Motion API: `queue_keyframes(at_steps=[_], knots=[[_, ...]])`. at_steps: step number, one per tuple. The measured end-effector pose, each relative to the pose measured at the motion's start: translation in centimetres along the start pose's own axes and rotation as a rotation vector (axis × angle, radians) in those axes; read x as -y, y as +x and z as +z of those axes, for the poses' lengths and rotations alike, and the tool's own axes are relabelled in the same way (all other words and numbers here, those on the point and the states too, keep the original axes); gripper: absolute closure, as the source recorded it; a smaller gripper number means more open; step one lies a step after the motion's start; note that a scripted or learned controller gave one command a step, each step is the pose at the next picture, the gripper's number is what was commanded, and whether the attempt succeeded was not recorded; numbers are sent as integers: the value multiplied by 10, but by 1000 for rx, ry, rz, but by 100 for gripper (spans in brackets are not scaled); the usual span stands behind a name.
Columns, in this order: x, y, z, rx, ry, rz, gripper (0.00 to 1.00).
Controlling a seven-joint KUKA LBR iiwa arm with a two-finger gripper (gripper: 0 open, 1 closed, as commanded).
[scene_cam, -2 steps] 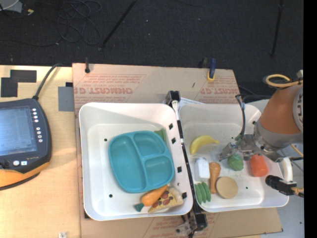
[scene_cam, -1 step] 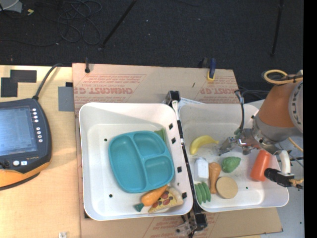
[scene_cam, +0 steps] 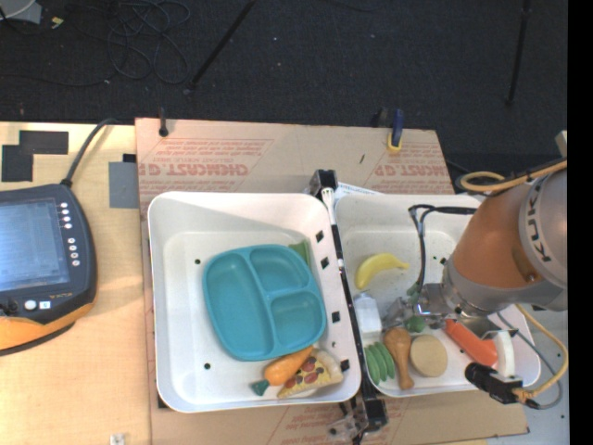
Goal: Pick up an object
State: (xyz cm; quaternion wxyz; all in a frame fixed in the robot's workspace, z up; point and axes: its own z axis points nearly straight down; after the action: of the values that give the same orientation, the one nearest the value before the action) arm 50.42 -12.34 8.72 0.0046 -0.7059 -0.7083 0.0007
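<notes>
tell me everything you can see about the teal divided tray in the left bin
The teal tray is a smooth, plastic-looking plate with rounded corners and three compartments: one long one down its left side and two smaller ones on the right. It lies flat, turned at a slant, on the floor of the left bin. Its lower edge meets the toy carrot beside the pizza slice.

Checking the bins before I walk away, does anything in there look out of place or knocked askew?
The teal divided tray sits skewed in the left bin, one corner riding toward the divider. A carrot and pizza slice lie loose beside it, not in its compartments.
</notes>
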Motion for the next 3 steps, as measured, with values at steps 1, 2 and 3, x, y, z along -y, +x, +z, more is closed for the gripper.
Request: queue_keyframes(at_steps=[1,2,3], knots=[[28,8,-155,6,-19,2,0],[18,-8,-10,3,5,4,0],[17,-9,-17,4,-3,6,0]])
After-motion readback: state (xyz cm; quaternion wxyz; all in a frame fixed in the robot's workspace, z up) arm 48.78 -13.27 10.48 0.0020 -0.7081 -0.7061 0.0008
